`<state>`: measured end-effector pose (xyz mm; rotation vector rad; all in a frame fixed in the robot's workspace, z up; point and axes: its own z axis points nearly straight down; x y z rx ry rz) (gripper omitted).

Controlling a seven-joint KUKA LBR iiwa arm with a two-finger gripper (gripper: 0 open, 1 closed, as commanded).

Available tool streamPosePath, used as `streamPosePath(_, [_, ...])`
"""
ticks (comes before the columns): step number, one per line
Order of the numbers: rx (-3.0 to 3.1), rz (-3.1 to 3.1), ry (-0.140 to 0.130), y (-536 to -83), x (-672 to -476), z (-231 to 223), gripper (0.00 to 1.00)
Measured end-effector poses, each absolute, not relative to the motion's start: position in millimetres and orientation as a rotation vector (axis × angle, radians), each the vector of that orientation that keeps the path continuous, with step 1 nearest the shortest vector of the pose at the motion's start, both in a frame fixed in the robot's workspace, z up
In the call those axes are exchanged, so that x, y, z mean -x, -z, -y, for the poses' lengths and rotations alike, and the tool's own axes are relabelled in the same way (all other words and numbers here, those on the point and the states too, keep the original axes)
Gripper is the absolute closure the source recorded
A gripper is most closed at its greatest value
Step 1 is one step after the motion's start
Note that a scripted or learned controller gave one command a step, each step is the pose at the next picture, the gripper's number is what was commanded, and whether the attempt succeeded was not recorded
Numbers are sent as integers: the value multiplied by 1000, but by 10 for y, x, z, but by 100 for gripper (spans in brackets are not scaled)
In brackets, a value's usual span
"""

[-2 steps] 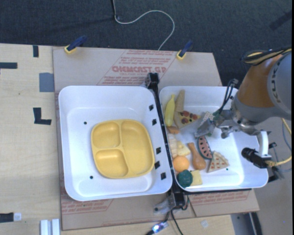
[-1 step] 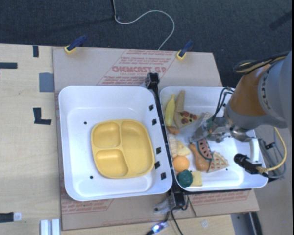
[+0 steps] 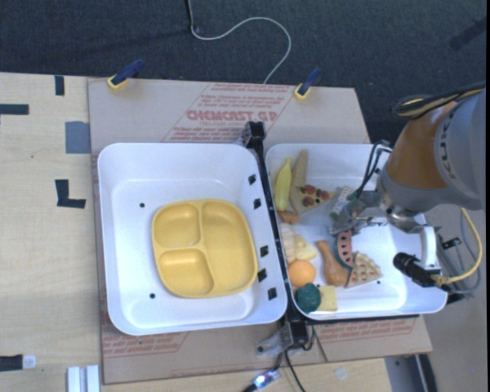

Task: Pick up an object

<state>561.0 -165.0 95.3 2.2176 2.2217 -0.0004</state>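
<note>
Gripper sits low in right bin, over the toy food pile near the watermelon slice. Can't tell jaws' opening or if anything's held. Pizza slice, orange, banana nearby. Imo: center on one item w/ clearance, descend straight, close firmly, lift slowly.

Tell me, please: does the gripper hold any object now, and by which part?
It cannot be told. The gripper is low in the right bin, above the toy food.
</note>
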Motion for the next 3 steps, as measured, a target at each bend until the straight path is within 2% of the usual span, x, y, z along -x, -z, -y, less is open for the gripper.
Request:
streamPosePath(2, [-2216, -2221, -4, -2217, -5637, 1623, 100])
streamPosePath(3, [-2221, -2224, 0, -2242, -5639, 1615, 100])
